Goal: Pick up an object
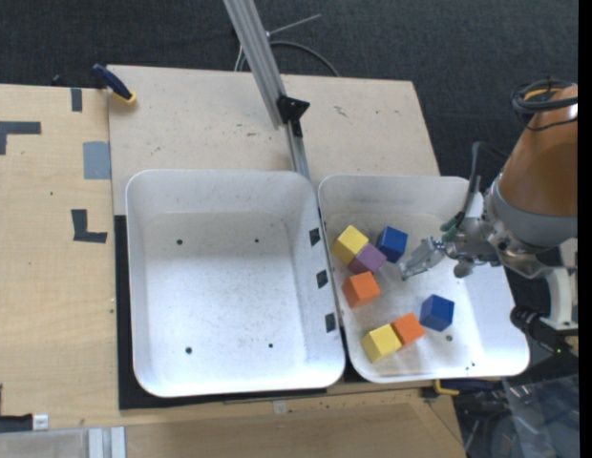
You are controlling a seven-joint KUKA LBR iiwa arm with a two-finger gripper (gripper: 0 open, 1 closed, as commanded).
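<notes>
In the right bin (411, 194) lie several small blocks: a yellow one (350, 242), a purple one (370, 258), a blue one (392, 242), an orange one (362, 287), another blue one (436, 312), and an orange one (408, 328) touching a yellow one (381, 342). My gripper (418, 260) reaches in from the right, its tips hovering just right of the purple and upper blue blocks. No block sits between them.
The left bin (143, 256) stands beside the right one. A metal rail (263, 55) slants down from the top to the bins' shared edge. The arm's orange and grey body (539, 179) looms over the right bin's right rim.
</notes>
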